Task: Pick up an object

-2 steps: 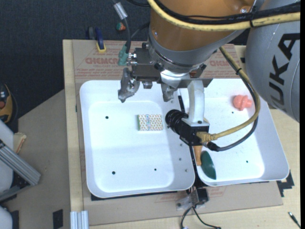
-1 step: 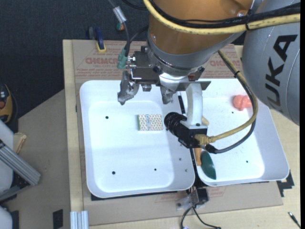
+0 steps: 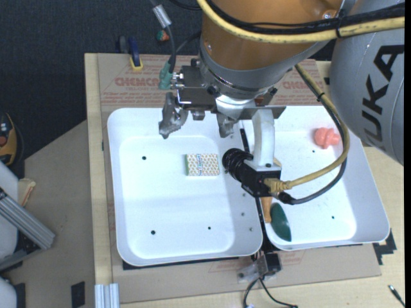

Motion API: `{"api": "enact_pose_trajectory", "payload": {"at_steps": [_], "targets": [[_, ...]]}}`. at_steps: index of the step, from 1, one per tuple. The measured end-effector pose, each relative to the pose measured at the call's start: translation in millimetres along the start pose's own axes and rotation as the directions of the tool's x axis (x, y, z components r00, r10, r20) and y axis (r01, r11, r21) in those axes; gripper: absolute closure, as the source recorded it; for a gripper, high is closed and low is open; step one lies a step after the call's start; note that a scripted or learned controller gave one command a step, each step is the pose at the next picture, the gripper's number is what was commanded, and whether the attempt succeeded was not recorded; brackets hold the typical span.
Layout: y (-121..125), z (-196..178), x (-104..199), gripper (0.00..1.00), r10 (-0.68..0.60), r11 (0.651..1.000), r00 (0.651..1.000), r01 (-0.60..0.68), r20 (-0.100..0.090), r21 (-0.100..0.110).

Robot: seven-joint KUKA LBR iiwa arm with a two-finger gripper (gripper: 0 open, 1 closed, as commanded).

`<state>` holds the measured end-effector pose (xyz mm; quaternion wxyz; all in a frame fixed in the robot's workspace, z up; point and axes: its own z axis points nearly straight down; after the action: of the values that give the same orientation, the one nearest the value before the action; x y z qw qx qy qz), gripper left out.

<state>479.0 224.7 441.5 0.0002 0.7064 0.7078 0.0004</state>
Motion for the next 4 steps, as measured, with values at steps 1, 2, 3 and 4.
{"api": "enact_pose_trajectory", "payload": {"at_steps": [1, 2, 3, 4], "targets": [[0, 14, 0, 0.00, 0.002, 1.000, 1.000, -0.002, 0.002, 0.004], [0, 26, 0, 0.00, 0.002, 1.000, 1.000, -0.002, 0.002, 0.004], [1, -40, 0, 0.00, 0.001, 1.000, 1.000, -0.001, -0.004, -0.007], [0, -47, 1, 1.00, -0.001, 1.000, 1.000, 0.001, -0.001, -0.003]]}}
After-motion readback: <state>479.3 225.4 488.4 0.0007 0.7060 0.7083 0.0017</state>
